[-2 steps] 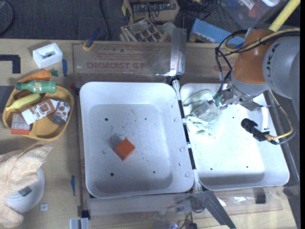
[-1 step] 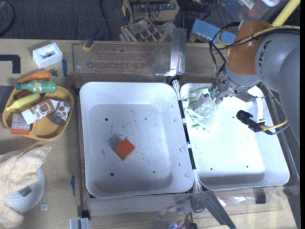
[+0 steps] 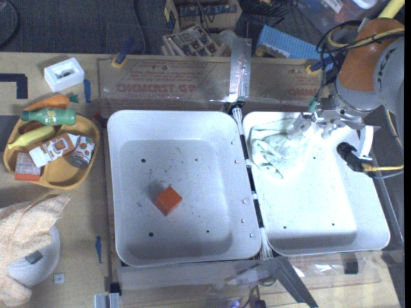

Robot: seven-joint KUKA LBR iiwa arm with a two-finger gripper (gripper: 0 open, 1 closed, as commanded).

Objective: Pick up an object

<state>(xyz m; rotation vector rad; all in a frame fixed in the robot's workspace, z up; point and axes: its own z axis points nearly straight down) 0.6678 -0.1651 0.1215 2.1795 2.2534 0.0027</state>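
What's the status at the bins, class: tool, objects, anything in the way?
Tool over the right bin, at the pale cloth. Orange block alone in the left bin, untouched. Nothing blocks it.

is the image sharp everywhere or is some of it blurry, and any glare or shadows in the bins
Camera view: the orange block in the left bin is fairly sharp and casts a small dark shadow to its left; the pale crumpled cloth in the right bin looks smeared and washed out against the bright white floor; the hand above it is blurred, so its fingers are hard to read.
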